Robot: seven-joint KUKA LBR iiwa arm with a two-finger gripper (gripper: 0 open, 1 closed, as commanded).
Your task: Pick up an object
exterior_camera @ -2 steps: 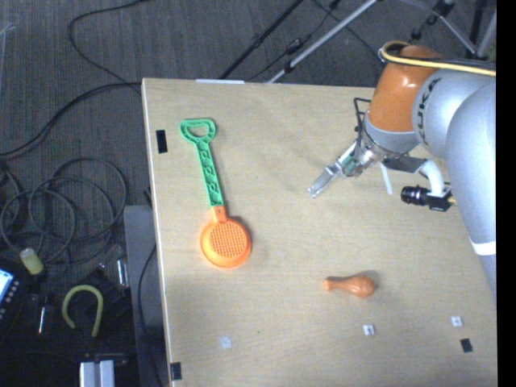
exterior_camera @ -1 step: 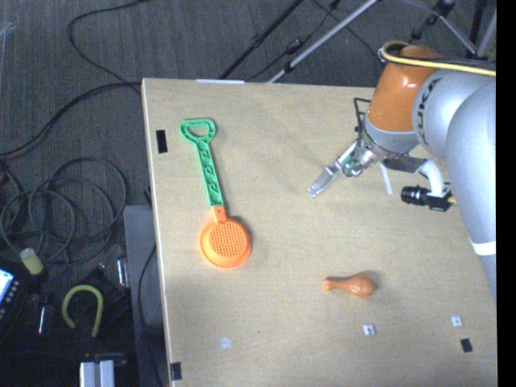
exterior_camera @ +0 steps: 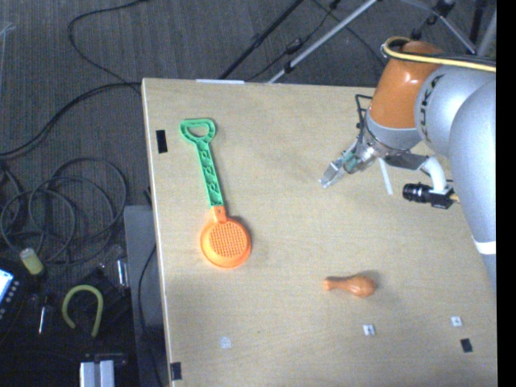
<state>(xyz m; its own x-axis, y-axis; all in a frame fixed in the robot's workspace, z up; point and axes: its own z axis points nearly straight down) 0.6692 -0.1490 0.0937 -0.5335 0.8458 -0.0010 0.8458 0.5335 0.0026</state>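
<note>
Small orange pear-shaped piece point(exterior_camera: 351, 285) lay nearest camera, low on bench point(exterior_camera: 282, 329), long axis roughly left-right, narrow end left. Gripper point(exterior_camera: 337, 172) hung well apart above it in view, nothing between fingers; whether spread or closed, could not tell. Piece lay toward camera, slightly right of fingertips. Green-handled orange strainer point(exterior_camera: 216, 208) lay far left, handle running away from camera.

Arm point(exterior_camera: 451, 111) reaches from right, wrist angled down-left, jaws empty.
</note>
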